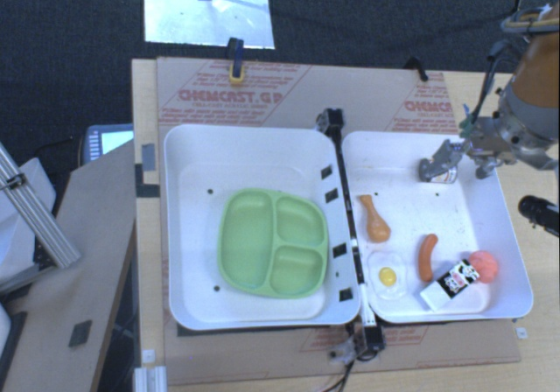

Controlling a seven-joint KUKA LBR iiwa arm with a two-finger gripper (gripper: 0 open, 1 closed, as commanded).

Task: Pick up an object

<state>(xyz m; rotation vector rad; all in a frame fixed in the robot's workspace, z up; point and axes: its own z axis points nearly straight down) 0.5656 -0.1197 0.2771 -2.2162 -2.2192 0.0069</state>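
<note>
The right bin holds several small items. An orange drumstick-shaped toy lies near its left wall, and a fried egg toy sits below it. A reddish sausage lies in the middle. A small black-and-white carton leans against a pink ball-like toy at the front right. My gripper hangs over the far part of this bin, above and to the right of the drumstick, apart from every item. I see nothing held in it.
A green divided plate lies in the left bin. Black clips run along the divider between the bins. The arm's grey body comes in over the right bin's far right corner.
</note>
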